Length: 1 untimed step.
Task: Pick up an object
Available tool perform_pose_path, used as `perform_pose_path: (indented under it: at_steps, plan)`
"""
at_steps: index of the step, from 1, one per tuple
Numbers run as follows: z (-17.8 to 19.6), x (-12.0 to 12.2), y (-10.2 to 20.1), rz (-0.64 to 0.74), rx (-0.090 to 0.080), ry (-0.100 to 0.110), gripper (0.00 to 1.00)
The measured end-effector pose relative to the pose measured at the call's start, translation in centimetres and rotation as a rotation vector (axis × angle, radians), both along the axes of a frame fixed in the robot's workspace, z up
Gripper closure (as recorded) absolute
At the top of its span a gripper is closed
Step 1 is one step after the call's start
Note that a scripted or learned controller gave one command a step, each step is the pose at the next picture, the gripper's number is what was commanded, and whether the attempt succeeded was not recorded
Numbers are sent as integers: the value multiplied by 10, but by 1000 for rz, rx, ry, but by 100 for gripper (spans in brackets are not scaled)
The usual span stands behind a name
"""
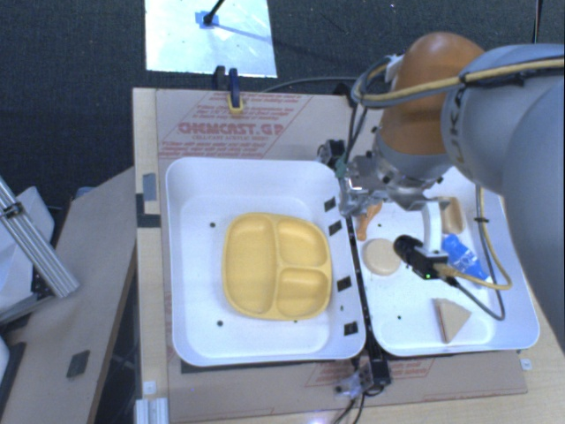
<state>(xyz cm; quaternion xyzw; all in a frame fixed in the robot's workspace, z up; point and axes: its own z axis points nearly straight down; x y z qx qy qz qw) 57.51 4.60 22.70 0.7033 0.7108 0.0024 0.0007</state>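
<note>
My gripper (pixel 357 203) hangs over the left edge of the right bin (pixel 499 329), close to the divider between the two bins. A small orange piece (pixel 367 218) pokes out just below it; whether it is gripped is hidden by the wrist. In the right bin lie a round beige disc (pixel 382 256), a tan wedge (pixel 451 318), a blue object (pixel 463 260) and a tan block (pixel 453 215). A yellow compartment tray (pixel 275 265) lies flat in the left bin (pixel 190 237).
The grey arm with its orange band (pixel 433 87) covers the back of the right bin. A black cable (pixel 459 281) loops over the blue object. Clips (pixel 342 281) sit along the divider. A clamp (pixel 233 91) stands at the board's far edge.
</note>
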Motion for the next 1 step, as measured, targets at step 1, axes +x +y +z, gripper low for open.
perform_pose_path:
  at_steps: [1]
  plan:
    - [-5, 26, 57, 0, 1, 1, 100]
